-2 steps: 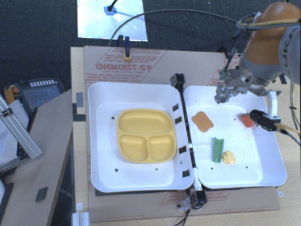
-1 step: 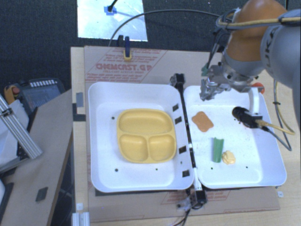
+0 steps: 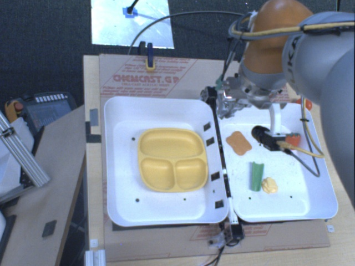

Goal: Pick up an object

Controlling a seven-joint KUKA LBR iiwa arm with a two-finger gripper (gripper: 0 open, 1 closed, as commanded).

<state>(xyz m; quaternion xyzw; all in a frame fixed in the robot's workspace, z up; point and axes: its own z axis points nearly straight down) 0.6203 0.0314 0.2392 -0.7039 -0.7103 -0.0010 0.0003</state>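
**Gripper at the top-left corner of the right bin**

I see the gripper (image 3: 226, 105) over the right bin (image 3: 302, 195), at its upper-left corner, close to the wall shared with the left bin (image 3: 123, 195). Whether it is spread or closed I can't make out, and I see nothing held in it. The pickable things lie in the right bin: a flat orange-brown piece (image 3: 239, 143) just below the gripper, a green stick (image 3: 255, 176) with a small yellow lump (image 3: 269, 185) beside it, and an orange-red piece (image 3: 294, 139) further right. A yellow divided tray (image 3: 169, 158) sits in the left bin.
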